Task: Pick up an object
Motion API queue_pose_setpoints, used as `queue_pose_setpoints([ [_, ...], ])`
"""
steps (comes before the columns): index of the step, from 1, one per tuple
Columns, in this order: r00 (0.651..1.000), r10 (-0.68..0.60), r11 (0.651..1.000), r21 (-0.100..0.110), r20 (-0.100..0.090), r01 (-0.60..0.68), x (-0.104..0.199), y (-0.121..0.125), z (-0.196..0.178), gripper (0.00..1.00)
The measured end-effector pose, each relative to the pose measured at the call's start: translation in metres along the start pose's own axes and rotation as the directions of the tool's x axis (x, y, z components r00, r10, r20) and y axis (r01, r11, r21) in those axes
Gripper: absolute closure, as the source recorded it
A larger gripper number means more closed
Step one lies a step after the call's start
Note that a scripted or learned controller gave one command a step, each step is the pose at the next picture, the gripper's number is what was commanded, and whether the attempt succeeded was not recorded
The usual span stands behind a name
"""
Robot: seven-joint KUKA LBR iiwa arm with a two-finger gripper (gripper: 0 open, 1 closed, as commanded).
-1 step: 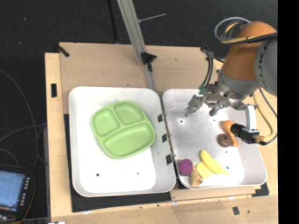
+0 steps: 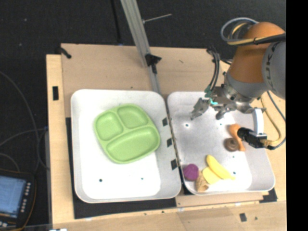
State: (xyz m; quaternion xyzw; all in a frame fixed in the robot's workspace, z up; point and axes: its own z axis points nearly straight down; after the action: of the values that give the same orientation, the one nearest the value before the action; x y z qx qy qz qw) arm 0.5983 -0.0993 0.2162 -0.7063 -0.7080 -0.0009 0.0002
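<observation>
Both bins [image 2: 86, 177] are white, speckled grey on the right one. A light green divided plate [image 2: 127, 134] lies in the left bin. In the right bin, toward five o'clock, sit a yellow banana [image 2: 219, 168], a purple ball [image 2: 191, 171], a brown piece [image 2: 232, 145] and an orange piece [image 2: 234, 129]. The arm [image 2: 252, 52] is orange and grey; the bench [image 2: 106, 66] is pale tan.

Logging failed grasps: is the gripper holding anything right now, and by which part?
Nothing is held. The gripper hangs open over bare floor of the right bin, apart from the banana.

a pale wooden bench [image 2: 110, 71] stands on dark carpeted floor [image 2: 57, 13].
</observation>
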Motion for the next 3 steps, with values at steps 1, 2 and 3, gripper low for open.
queue_pose_setpoints([
  [1,1.000,0.003,1.000,0.004,0.003,-0.003,0.001,-0.008,0.046,0.00],
  [2,1.000,0.004,1.000,0.005,0.003,-0.004,-0.010,-0.013,0.096,0.00],
  [3,1.000,0.005,1.000,0.003,0.004,-0.005,-0.012,-0.013,0.116,0.00],
])
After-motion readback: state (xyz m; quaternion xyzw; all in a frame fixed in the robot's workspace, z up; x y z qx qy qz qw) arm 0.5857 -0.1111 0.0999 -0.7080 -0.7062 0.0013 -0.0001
